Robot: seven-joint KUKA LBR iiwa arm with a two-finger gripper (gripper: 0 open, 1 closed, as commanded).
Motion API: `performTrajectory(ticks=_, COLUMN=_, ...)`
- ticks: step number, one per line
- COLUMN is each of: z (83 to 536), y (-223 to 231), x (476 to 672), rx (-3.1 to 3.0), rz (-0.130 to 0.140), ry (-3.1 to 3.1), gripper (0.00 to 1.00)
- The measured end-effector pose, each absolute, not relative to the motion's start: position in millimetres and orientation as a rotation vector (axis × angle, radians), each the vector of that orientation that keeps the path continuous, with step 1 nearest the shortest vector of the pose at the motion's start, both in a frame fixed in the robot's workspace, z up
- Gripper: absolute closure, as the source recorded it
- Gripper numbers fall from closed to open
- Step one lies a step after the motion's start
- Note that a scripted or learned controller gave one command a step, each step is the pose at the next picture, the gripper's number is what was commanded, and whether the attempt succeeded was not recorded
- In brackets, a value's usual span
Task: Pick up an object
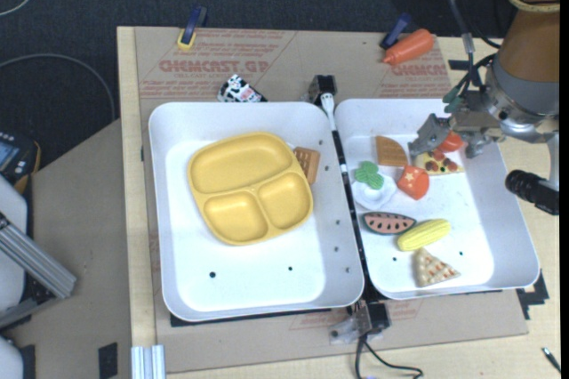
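Gripper (442, 140) hovering low over the pizza slice (439, 162), far right bin (516, 235).
Can't tell its grip state; best descend centred, clear of the tomato (412, 181).

The bench (267, 57) carries two white bins: the right bin (507, 235) lies under the gripper (452, 140), the left bin (178, 270) well beside it. An orange carrot toy (409, 47) and a black-and-white toy (240, 90) lie on the bench behind the bins.

Grey arm w/ orange band reaching in from right, wrist bent down, hand (444, 140) low; finger state unclear, prob. blurred.
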State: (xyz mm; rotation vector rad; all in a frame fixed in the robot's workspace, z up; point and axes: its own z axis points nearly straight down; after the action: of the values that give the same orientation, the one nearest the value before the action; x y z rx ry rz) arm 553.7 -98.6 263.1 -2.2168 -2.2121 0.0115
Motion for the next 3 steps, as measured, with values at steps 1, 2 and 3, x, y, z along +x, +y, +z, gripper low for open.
performTrajectory(ticks=1, z=269, y=-98, x=555.7, rx=-2.221, rz=0.0, ry=-2.222, gripper=0.0)
performTrajectory(ticks=2, z=223, y=-91, x=551.0, rx=-2.217, rz=0.005, ry=-2.217, gripper=0.0)
performTrajectory(ticks=3, z=180, y=-93, x=548.1, rx=-2.218, rz=0.006, ry=-2.216, gripper=0.0)
